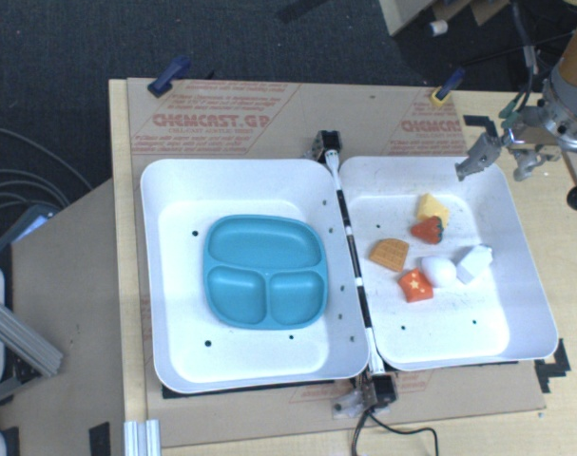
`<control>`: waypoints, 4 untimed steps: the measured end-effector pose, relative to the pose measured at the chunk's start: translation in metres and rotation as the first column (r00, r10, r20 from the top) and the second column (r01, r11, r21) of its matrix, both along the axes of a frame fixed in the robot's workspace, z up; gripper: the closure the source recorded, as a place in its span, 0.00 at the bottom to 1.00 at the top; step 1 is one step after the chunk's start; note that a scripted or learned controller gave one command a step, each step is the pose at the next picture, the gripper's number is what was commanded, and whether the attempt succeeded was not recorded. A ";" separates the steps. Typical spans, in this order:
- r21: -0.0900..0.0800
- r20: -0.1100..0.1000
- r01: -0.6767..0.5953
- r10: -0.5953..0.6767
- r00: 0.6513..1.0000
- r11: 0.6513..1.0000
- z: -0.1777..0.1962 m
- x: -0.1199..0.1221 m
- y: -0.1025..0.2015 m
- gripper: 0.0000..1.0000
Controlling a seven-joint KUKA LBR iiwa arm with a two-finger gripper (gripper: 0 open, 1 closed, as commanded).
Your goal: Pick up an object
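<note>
The hand (502,157) hangs over the top right corner of the right bin (526,255), up above the food. Its two fingers (475,162) are spread apart and hold nothing. Lower in that bin sit a yellow piece (432,205), a red piece (427,230), a tan waffle (390,254), another red piece (415,286) and two white pieces (456,268), close together. A blue plate (265,271) lies in the left bin (169,283).

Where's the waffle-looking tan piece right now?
The tan waffle piece lies in the right bin, toward its left wall, just left of the red pieces and up-left of the white egg shape.
</note>
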State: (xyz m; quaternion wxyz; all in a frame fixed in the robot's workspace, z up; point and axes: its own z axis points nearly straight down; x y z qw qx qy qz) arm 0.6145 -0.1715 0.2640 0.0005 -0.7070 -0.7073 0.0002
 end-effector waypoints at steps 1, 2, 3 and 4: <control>0.000 -0.001 -0.001 0.001 1.000 1.000 -0.120 0.028 0.000 0.00; 0.000 -0.001 -0.001 0.001 1.000 1.000 -0.180 0.052 0.023 0.00; -0.002 0.002 -0.002 0.002 1.000 1.000 -0.168 0.053 0.023 1.00; -0.002 0.001 -0.002 0.002 1.000 1.000 -0.169 0.053 0.023 0.00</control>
